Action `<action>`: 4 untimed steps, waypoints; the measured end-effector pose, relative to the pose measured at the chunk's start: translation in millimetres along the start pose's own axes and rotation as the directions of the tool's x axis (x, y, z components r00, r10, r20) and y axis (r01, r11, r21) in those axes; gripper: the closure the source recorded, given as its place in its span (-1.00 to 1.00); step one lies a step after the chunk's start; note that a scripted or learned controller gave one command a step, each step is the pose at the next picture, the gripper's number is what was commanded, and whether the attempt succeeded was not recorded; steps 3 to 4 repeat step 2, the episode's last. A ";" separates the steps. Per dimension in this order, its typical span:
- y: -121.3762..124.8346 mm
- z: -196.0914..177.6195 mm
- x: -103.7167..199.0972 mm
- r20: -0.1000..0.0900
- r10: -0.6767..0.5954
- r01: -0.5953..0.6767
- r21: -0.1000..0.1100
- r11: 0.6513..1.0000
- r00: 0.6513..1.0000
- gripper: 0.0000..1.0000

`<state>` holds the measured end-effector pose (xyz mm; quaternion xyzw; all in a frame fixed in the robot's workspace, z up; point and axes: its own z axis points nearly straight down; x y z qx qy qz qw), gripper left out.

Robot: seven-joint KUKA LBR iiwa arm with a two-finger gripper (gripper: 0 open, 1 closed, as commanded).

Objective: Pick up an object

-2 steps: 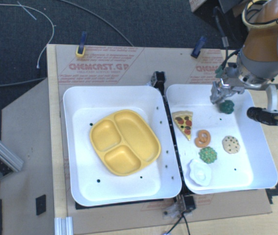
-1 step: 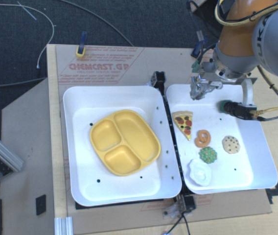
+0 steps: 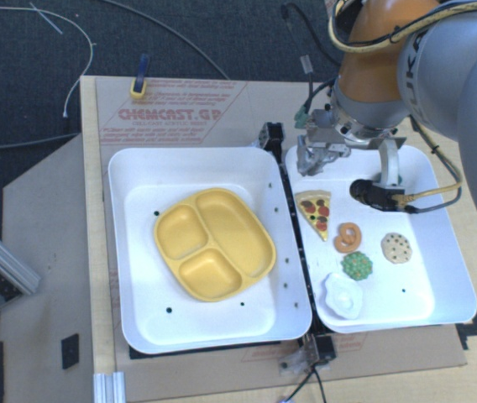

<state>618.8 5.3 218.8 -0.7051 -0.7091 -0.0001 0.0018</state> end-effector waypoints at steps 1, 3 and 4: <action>3.6 -12.8 51.1 0.001 0.000 0.000 -0.005 1.000 1.000 1.00; 12.7 -4.3 83.6 0.002 0.002 -0.002 -0.004 1.000 1.000 1.00; 12.7 -4.3 83.6 0.002 0.002 -0.002 -0.004 1.000 1.000 1.00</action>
